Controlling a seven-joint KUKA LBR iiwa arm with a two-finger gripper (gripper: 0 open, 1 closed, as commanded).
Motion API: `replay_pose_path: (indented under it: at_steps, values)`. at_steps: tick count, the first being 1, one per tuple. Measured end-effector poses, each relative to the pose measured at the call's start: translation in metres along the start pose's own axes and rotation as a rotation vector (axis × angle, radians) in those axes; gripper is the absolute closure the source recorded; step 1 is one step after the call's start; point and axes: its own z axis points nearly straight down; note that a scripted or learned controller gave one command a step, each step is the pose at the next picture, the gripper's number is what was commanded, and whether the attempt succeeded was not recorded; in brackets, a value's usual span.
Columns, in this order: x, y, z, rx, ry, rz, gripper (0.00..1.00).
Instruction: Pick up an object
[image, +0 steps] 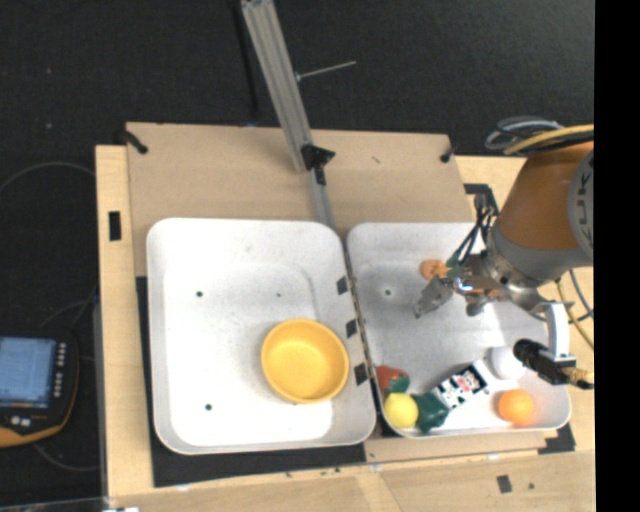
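Observation:
My gripper (451, 301) hangs over the middle of the right bin (390, 260), open, with nothing between its fingers. A small orange piece (432, 268) lies just behind it. Along the bin's front edge lie a yellow ball (401, 409), a red item (392, 380), a dark green item (433, 411), a black-and-white box (461, 385), a white object (500, 362) and an orange ball (515, 406). All of these sit nearer the front than the gripper. A yellow bowl (305, 360) rests in the left bin (200, 270).
The arm's orange band (545, 200) and grey wrist cover the right bin's far right side. A grey metal pole (285, 90) slants down to the gap between the bins. A handheld screen (35, 385) lies off the bench at left.

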Motion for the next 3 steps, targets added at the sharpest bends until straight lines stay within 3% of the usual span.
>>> replay_pose_path:
  at_steps: [1, 2, 3]
  values:
    - [-0.005, -0.007, 0.046, -0.003, 0.001, 0.000, 0.00]
    - [-0.007, -0.006, 0.035, -0.008, 0.000, 0.006, 1.00]
    - [-0.017, -0.006, -0.025, -0.011, -0.002, 0.006, 1.00]
